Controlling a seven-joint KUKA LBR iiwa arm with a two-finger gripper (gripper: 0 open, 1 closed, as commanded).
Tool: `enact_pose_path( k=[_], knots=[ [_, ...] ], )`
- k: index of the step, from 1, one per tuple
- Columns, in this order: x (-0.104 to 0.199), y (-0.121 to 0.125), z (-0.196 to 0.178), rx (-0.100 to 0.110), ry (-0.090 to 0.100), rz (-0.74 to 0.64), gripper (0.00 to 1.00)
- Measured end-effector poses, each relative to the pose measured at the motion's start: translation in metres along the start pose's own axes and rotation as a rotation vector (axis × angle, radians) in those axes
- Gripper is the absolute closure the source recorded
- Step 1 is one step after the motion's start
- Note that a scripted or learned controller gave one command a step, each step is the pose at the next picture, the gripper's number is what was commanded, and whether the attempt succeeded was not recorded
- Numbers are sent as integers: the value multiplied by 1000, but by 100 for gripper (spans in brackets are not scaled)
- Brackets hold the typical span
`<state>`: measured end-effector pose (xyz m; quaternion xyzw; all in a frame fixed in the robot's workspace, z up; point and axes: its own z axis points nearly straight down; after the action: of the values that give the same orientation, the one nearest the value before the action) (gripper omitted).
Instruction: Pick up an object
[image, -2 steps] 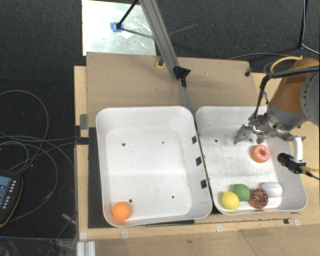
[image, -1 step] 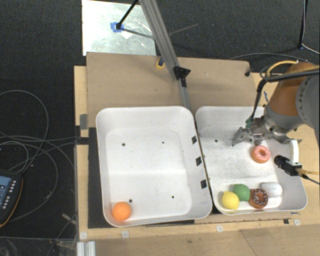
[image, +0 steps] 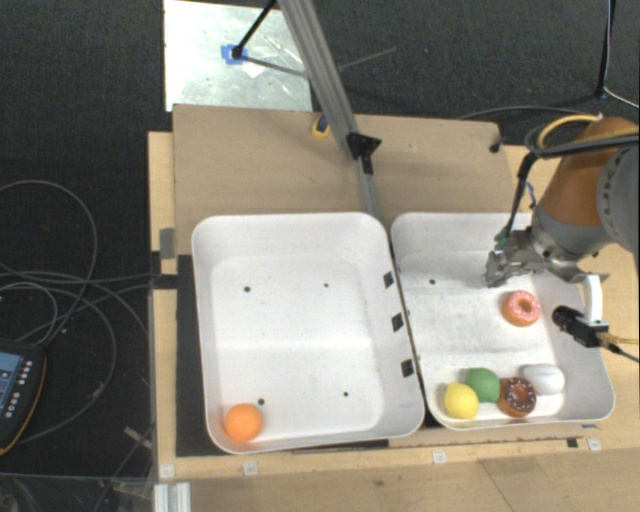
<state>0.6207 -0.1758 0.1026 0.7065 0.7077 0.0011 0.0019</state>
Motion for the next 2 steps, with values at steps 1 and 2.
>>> enact_pose_path(
  k=[1,2],
  knots=[
    [-9,7,-59,-4,-2,0,100],
    [-5,15,-107,-3,-1,-4,100]
  ],
)
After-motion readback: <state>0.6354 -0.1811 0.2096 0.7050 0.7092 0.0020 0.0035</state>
